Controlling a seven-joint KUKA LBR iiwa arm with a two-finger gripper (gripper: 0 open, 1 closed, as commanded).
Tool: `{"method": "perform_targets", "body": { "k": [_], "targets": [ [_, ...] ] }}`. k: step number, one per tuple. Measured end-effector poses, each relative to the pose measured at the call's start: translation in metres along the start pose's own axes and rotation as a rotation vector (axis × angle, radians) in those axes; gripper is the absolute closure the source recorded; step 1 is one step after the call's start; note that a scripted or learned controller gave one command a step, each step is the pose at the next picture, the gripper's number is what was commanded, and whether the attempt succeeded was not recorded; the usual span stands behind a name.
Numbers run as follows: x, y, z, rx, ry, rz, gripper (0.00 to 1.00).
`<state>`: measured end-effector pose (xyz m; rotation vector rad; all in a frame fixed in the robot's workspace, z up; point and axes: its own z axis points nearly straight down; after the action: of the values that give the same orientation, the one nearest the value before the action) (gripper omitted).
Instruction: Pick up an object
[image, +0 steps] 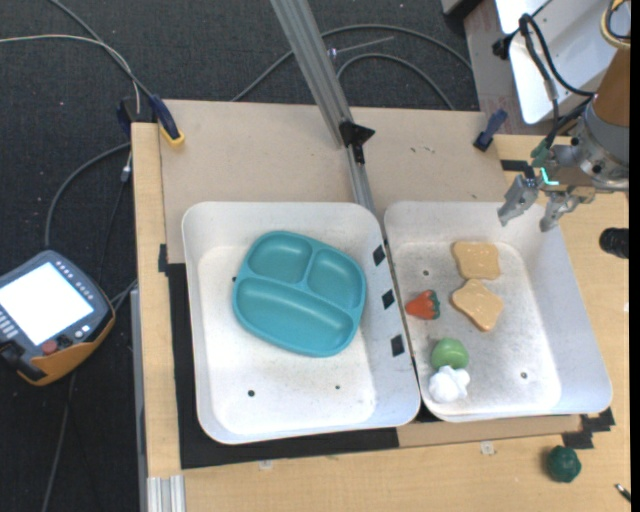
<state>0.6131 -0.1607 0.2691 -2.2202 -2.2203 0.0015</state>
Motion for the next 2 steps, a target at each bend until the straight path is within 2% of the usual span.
{"method": "perform_targets", "body": {
  "k": [1, 2],
  "targets": [
    [0.000, 0.000, -0.001, -0.002, 0.000, -0.001, 0.00],
    [0.002, 0.007, 0.043, 0.002, 0.000, -0.001, 0.00]
  ]
}}
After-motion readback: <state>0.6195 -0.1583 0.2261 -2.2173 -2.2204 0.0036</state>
